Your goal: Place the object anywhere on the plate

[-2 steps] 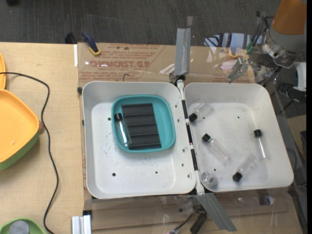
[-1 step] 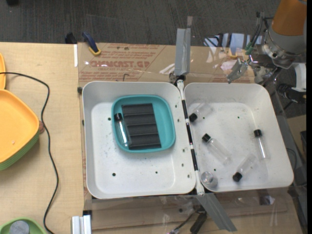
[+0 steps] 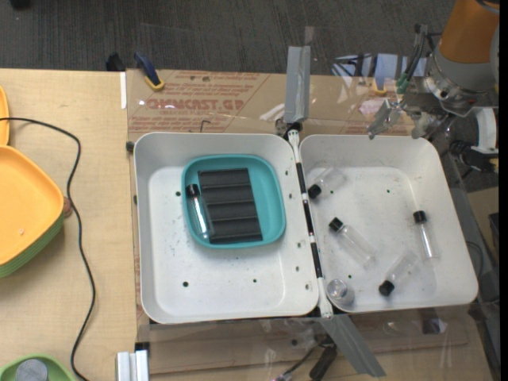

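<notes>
We see a clear vial with a black cap lying on the left edge of the teal plate in the left bin. Its long axis runs near to far, cap at the far end. The jaws hover past the right bin's far rim; we cannot tell their state.

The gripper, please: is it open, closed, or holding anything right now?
Gripper: cannot be told; it sits above the right bin's far edge.

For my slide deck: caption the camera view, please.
One clear black-capped vial lies on the teal square plate; the gripper hovers over the right white bin.
</notes>
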Available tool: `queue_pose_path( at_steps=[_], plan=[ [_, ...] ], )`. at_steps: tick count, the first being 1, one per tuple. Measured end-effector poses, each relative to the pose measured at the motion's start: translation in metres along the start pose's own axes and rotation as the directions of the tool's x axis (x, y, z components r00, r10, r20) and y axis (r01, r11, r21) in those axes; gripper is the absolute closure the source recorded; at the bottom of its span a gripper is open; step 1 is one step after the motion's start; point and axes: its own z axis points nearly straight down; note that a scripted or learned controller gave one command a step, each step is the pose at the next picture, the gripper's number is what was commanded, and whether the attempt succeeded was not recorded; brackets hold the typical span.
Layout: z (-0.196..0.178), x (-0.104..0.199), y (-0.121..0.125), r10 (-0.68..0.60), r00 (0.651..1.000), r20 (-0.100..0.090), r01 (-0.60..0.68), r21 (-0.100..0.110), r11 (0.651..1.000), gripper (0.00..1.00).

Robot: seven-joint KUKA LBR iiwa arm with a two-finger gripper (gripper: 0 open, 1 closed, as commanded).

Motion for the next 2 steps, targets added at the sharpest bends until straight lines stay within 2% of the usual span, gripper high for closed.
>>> queue_pose_path(
  at_steps=[1, 2],
  plan=[
    [-0.0124, 0.01, 0.0005, 0.019, 1.0, 0.0, -0.019, -0.002, 1.0, 0.0],
    [-0.0045, 0.0085, 0.0002, 0.069, 0.998, -0.001, -0.069, -0.001, 0.998, 0.0]
  ],
)
